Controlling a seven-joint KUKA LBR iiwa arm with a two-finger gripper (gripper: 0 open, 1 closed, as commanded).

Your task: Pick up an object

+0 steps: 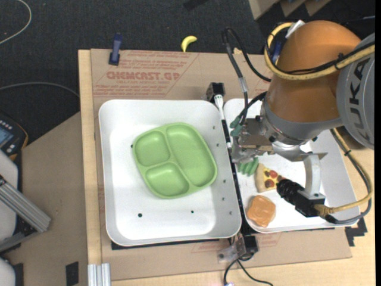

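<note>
Camera view, right bin (342,177): pizza slice (266,178), green piece (247,165), orange cookie (261,211) clustered near its left wall. Claw (245,146) hung over the green piece; opening could not be told. Left bin (113,171): green plate (174,159). Risk: crowded items might deflect a grasp.

A green divided plate (173,159) lies flat in the left bin, tilted askew. In the right bin lie a round tan bun (261,211) near the front edge, a pizza slice (268,178) just above it, and a green piece (247,165) beside that.
</note>
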